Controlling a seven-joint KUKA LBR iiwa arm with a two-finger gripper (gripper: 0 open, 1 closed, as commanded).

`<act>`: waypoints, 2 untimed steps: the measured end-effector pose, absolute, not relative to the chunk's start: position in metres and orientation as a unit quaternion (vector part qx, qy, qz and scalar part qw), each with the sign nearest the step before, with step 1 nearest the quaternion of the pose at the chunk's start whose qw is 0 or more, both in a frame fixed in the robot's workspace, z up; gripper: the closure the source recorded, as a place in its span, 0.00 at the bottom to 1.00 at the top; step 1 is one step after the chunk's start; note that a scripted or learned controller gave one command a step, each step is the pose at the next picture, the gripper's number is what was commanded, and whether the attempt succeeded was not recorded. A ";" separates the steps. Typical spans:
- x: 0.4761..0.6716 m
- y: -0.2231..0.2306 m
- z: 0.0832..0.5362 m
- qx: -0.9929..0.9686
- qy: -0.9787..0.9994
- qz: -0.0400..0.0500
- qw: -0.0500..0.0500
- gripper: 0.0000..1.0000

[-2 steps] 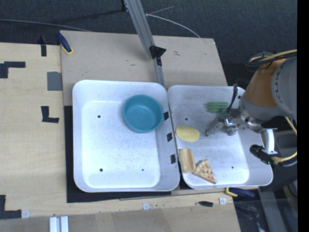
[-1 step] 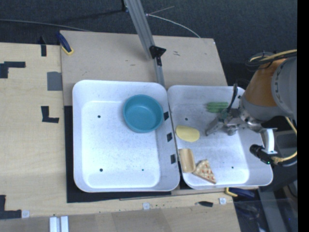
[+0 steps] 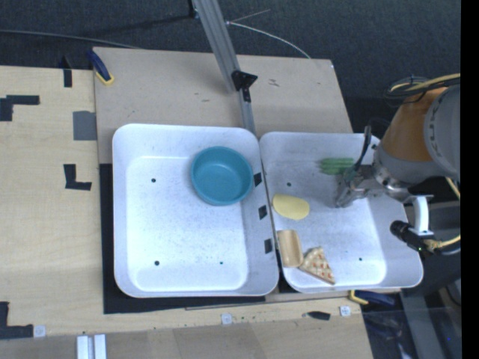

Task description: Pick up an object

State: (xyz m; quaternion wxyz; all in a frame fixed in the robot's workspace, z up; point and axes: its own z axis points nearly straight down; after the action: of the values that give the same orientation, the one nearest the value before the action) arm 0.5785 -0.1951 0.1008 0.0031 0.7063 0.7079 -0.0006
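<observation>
The robot arm's pincer [image 3: 346, 194] reaches low into the right bin [image 3: 374, 275], its tip down at the bin floor just on the near side of a green object [image 3: 335, 165]. Whether the pincer is open or closed cannot be told from this angle, and nothing can be seen caught in it. The green object lies on the floor toward the far side of that bin, close to the tip, though whether the two touch is unclear.

Out from there, a yellow lemon-shaped piece [image 3: 290, 207] sits to the left, near the wall shared by the two bins. Nearer the camera, along the same wall, rests a tan bread-like piece [image 3: 289, 247], and just to its right lies a pizza slice [image 3: 317, 265]. All three sit flat on the bin floor, well apart from the pincer.

In the left bin [image 3: 142, 268], a blue bowl [image 3: 221, 174] stands upright in the far right corner. Both bins rest side by side on the table [image 3: 45, 200], with a metal pole [image 3: 217, 36] slanting down from the far side toward the gap between them.

As things stand, the pick is not yet accomplished: every object appears to rest on a bin floor and none is lifted. The arm looks placed for a try at the green object; securing a grip and raising it clear remain to be done.
</observation>
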 end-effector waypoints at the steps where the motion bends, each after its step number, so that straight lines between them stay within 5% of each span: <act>1: 0.581 -0.193 0.164 0.706 0.708 0.001 0.002 1.00; 2: 0.582 -0.192 0.217 0.706 0.708 0.001 0.002 1.00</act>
State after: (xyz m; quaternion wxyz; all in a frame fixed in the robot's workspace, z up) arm 0.5821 -0.1924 0.2169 0.0020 0.7065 0.7077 0.0008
